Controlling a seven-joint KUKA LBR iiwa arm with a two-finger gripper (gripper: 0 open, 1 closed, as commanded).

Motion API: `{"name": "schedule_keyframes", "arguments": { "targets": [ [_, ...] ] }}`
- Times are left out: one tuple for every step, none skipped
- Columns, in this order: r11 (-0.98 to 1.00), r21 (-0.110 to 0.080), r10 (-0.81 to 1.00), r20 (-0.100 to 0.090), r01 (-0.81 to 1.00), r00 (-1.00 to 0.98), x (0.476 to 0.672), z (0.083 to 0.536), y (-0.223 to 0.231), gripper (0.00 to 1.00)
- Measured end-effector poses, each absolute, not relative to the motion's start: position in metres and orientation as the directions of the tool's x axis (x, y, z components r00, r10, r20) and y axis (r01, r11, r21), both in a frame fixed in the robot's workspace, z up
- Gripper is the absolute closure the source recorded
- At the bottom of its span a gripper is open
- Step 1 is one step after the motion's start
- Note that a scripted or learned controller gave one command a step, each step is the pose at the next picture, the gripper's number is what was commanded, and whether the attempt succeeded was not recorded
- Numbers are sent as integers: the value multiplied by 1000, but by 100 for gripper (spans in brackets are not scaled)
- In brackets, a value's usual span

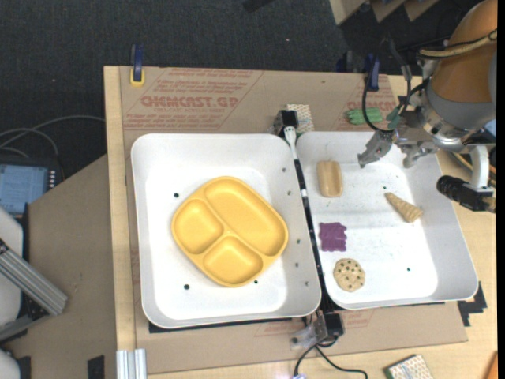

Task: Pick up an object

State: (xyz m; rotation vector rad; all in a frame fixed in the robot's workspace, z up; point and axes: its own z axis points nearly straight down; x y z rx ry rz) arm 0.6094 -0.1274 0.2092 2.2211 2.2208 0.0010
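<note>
1. Camera view, from above at a slant: two shallow white bins sit side by side on a bench topped with brown cardboard. The left bin [150, 212] holds a yellow divided plate [229, 230] with three compartments, lying roughly in its middle.
2. The right bin [450, 267] holds four small items, well apart from one another: a tan bread-like roll [330, 178] toward the far left, an ice-cream cone [403, 206] lying on its side toward the right, a purple flat piece [332, 236] near the left wall, and a chocolate-chip cookie [348, 274] at the near side.
3. The grey arm with its orange band reaches in from the right. Its gripper [392, 150] hangs above the far end of the right bin, its two fingers spread apart with nothing between them.
4. Progress, as I judge it: no pick has been made. Every item lies on the bin floor, untouched. The roll and the cone are the closest candidates, on either side of the gripper's spot.
5. What is left: choosing one item, descending, closing on it and lifting.
</note>
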Motion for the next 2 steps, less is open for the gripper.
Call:
{"name": "schedule_keyframes", "arguments": {
  "targets": [
    [-6, -6, 1000, -1, 1000, 6, 604, 106, -215, 0],
    [3, 0, 1000, 10, 1000, -3, 577, 85, -219, 0]
  ]
}}
